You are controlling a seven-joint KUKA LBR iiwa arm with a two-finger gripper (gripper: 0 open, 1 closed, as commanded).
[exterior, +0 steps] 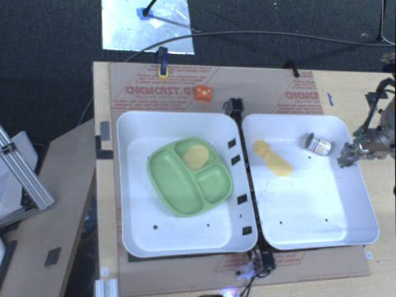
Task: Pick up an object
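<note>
Nothing is picked up yet: the pincer [346, 155] hangs at the right rim of the right bin [322, 228], and whether it is open or closed I cannot tell. The likeliest target, a small jar [318, 145] with a white label, lies on its side just beside it; a yellow piece [273, 158] lies further left.

Plastic, board and foil, seen from above.
Glossy white plastic bins [185, 243]; smooth matt green tray [179, 190]; printed brown board [167, 88]; shiny crinkled foil sheet [127, 17] upper left.
</note>
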